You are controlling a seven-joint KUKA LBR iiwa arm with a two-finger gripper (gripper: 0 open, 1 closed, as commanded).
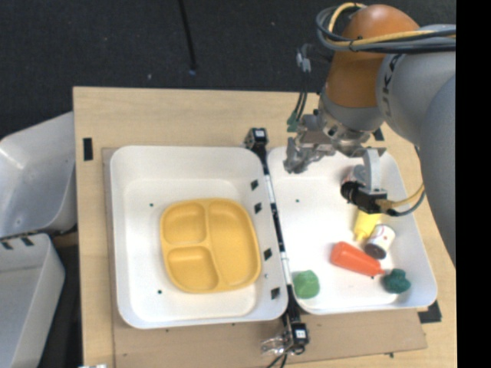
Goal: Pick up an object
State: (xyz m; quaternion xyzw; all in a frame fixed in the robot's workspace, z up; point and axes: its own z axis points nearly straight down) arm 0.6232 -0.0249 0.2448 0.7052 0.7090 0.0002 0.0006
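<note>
A: Where's the quarry?
B: An orange carrot (355, 258) lies in the right bin (322, 213), green block (307, 284) at its eight o'clock, likely scattered for picking.
A: And the gripper (305, 156)?
B: At eleven o'clock, nothing between its fingers; open or clenched, can't tell.

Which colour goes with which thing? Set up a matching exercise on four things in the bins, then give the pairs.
Things:
1. divided tray
2. carrot-shaped toy
3. small block by the divider
4. bottle-shaped toy

Colours:
A. orange
B. light green
C. yellow, in the right bin
D. yellow, in the left bin

Pairs: 1-D, 2-A, 3-B, 4-C
</note>
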